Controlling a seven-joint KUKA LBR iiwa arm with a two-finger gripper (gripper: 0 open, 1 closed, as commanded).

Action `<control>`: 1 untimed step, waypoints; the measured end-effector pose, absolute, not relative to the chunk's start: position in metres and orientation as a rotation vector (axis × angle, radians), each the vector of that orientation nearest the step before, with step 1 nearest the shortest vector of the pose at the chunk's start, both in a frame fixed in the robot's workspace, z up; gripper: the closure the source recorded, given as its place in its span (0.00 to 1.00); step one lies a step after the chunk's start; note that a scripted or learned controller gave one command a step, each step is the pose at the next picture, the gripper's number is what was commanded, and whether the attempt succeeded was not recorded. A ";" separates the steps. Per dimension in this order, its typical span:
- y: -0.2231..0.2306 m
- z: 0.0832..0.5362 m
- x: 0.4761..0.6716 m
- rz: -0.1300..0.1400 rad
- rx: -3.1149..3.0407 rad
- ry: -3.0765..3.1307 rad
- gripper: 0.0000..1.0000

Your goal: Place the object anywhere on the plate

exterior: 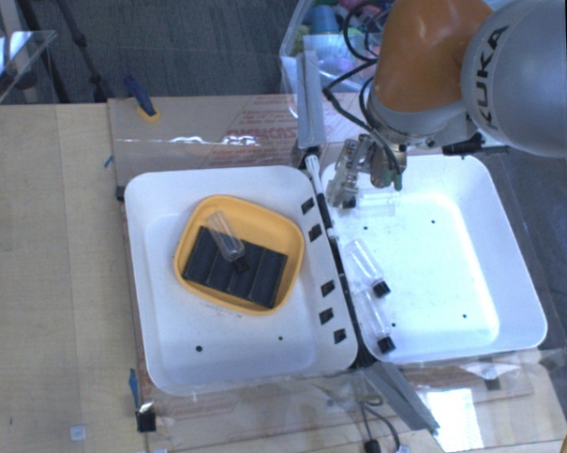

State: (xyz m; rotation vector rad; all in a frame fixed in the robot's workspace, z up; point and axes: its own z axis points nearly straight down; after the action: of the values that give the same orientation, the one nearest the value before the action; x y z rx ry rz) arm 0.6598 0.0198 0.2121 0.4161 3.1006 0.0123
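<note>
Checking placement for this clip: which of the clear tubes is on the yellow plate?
The clear tube lying across the black block on the yellow plate, in the left bin. The other two tubes lie in the right bin.

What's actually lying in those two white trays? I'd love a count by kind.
Yellow plate: 1
Black ridged block on the plate: 1
Clear tube on the block: 1
Clear tubes with black caps in the right bin, and: 2
Total: 5
</note>
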 end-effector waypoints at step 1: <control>0.020 0.186 0.655 0.003 0.112 3.137 1.00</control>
State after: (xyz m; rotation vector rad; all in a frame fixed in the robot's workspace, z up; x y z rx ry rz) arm 0.6548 0.0198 0.1860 0.1115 3.1366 0.0034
